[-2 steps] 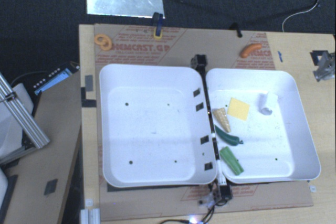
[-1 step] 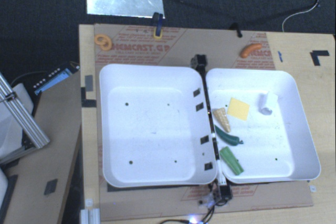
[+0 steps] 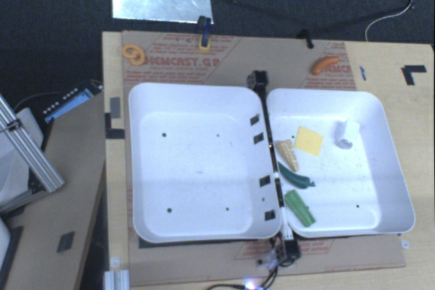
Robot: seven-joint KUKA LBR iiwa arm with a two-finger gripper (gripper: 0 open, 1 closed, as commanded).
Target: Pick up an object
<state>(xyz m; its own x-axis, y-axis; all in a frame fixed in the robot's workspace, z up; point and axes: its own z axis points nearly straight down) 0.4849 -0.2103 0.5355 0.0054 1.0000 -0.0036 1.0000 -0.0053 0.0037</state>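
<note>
- Right bin (image 3: 387, 146), centre-right of frame: yellow square (image 3: 309, 141), white cup (image 3: 345, 133), cone (image 3: 288, 155), dark green pepper (image 3: 294, 178), light green block (image 3: 299, 207).
- Left bin (image 3: 146, 112) sits beside it.

Two shallow white bins sit side by side on the counter (image 3: 224, 54). The right bin (image 3: 380, 166) holds five things: a yellow square slice (image 3: 309, 141), a small white cup (image 3: 345, 133) lying on its side near the far wall, a pale ridged cone (image 3: 288, 155) close to the divider, a dark green pepper-like piece (image 3: 296, 178) just beside the cone, and a light green block (image 3: 299, 207) nearest the front. Beside it stands the left bin (image 3: 197, 159). On the brown board behind the bins lie an orange sausage (image 3: 325, 64) and a pretzel (image 3: 134, 53)
</note>
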